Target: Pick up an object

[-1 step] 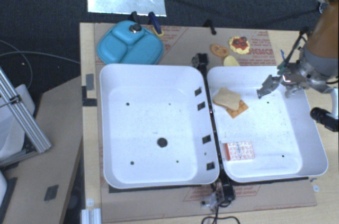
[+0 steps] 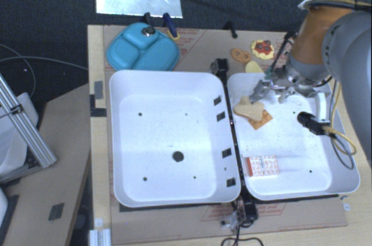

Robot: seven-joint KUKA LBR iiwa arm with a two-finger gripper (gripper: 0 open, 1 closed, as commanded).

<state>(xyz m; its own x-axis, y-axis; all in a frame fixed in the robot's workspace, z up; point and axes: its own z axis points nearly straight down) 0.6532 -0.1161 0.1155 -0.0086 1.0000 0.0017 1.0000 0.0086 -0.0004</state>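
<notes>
You can see the toast (image 2: 251,112) lying flat near the top left corner of the right bin (image 2: 343,181), easy to reach from above. The gripper (image 2: 260,93) hangs just over it, close to its top edge. You cannot tell how wide the gripper is, and nothing is seen in its grasp. A small box (image 2: 262,166) sits lower down.

One fixed cam above bench (image 2: 192,41), slanted down, mid-range; both bins (image 2: 168,140) in frame.
</notes>
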